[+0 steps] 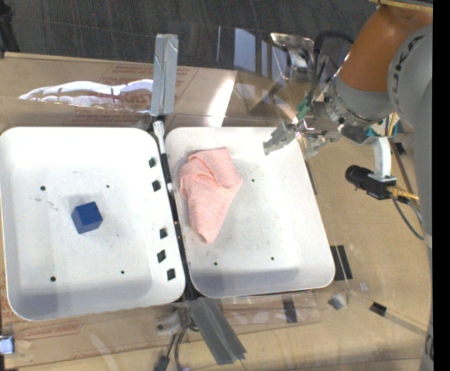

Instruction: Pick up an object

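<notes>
A crumpled pink cloth [208,185] lies in the left half of the right bin [287,230]. A small blue cube [86,216] rests in the left bin [24,176], left of its middle. My gripper [293,143] hovers over the far right corner of the right bin, well to the right of the cloth and above it. Its fingers [276,142] are spread open and nothing sits between them.
A grey divider with black clips [163,207] runs between the two bins. A crinkled plastic sheet [86,93] lies on the cardboard behind the left bin. Cables and a black connector [368,180] hang to the right of the right bin.
</notes>
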Action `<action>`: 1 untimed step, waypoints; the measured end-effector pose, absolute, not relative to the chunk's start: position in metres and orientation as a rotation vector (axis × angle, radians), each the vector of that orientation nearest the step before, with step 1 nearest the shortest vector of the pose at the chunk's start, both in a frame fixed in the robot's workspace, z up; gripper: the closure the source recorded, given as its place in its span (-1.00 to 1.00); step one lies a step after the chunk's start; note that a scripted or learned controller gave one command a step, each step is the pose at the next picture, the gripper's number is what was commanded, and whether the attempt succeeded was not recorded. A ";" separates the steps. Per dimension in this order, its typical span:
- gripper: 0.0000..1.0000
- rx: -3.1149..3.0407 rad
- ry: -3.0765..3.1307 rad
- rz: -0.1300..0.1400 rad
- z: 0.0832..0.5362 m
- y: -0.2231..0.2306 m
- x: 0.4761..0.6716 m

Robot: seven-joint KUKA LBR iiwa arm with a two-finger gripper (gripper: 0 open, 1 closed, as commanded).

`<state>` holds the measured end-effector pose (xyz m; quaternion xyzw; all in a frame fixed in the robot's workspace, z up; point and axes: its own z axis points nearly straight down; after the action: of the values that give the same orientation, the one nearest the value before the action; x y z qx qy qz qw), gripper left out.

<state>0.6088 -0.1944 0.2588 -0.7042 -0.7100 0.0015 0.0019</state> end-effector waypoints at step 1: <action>-1.00 -2.008 -2.416 -0.001 0.098 -0.174 0.658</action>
<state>0.6580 -0.1740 0.0977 -0.6392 -0.7691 -0.0002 0.0003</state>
